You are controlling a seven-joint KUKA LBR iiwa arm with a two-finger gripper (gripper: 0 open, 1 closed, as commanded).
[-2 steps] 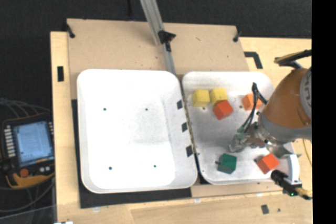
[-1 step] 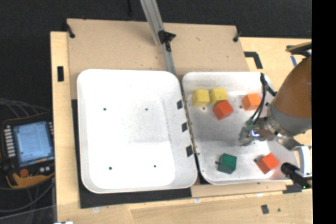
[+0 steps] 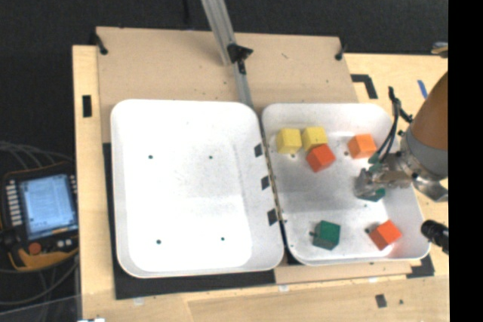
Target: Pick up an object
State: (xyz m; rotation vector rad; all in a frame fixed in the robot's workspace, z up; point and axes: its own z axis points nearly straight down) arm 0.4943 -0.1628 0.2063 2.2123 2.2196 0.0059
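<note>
The right bin [image 3: 302, 192] holds several small blocks. Two yellow blocks [image 3: 288, 140] [image 3: 315, 136] sit side by side near its far edge, with an orange-red block [image 3: 321, 157] just in front of them and a lighter orange block [image 3: 362, 145] to their right. A green block [image 3: 326, 234] lies near the front, and another orange-red block [image 3: 385, 234] sits at the front right. My gripper [image 3: 371, 187] hangs low over the right side of this bin, with a bit of teal showing at its tip. The arm comes in from the right.
The left bin [image 3: 189, 185] lies beside the right one. A slanted metal pole [image 3: 215, 4] rises behind the bins. A hand-held control pendant [image 3: 41, 207] rests off the bench at the left.
</note>
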